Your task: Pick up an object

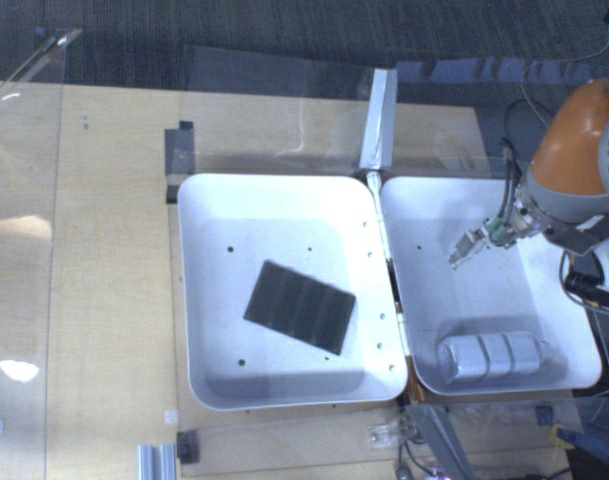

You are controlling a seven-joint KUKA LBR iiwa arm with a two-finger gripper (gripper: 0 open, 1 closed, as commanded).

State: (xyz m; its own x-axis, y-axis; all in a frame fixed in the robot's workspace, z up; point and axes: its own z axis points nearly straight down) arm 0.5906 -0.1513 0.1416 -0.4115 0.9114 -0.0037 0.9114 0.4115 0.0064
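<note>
The arm [579,158] reaches left over the right bin [424,218], its gripper [469,248] empty, fingers slightly parted. One grey block [491,355] lies there; one black slab [300,307] in the left bin [209,228].

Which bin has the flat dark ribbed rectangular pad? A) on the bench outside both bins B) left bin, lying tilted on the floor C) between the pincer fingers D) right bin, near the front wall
B: the flat dark ribbed rectangular pad lies tilted on the floor of the left white bin; the pincer is over the right white bin, apart from it.
</note>
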